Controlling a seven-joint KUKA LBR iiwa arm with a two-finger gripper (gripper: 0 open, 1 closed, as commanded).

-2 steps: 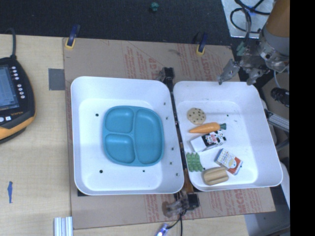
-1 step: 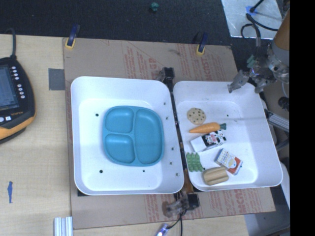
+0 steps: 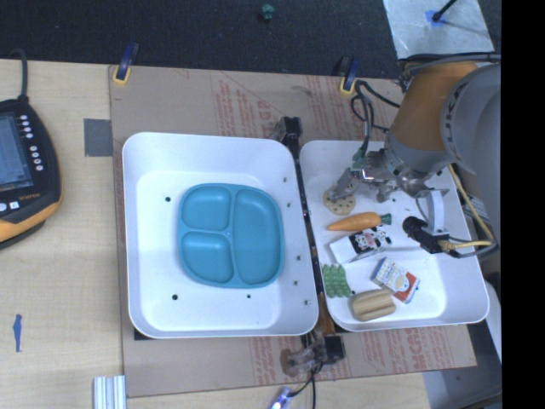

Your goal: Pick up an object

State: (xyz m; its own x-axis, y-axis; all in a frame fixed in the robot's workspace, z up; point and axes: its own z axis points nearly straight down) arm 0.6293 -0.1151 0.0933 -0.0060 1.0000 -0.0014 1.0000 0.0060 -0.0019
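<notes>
The cookie (image 3: pixel 339 200) is sitting in the far-left part of the right bin (image 3: pixel 464 309), just above the carrot (image 3: pixel 354 221), and it's looking like the likeliest target since the gripper (image 3: pixel 351 184) is hanging right over it, a touch up and to the right of the cookie. The gripper is spreading open, one finger pointing down-left toward the cookie, the other out to the right, nothing between them. So the move is basically coming down and a bit left from where it's hovering. The cookie is roundish, so no real long axis to line up with, unlike the carrot, which is lying left to right with its green top pointing right. Going outward from the cookie: below the carrot there's a small white card (image 3: pixel 362 244), then a green toy (image 3: pixel 335 280), a bread roll (image 3: pixel 372 304) and a little packet (image 3: pixel 395 279) further down. Left of the cookie, across the bin walls, a blue divided plate (image 3: pixel 231 234) is sitting in the left bin (image 3: pixel 140 228). I'd guess the risk is the fingers nudging the carrot, since it's lying so near the cookie.
</notes>
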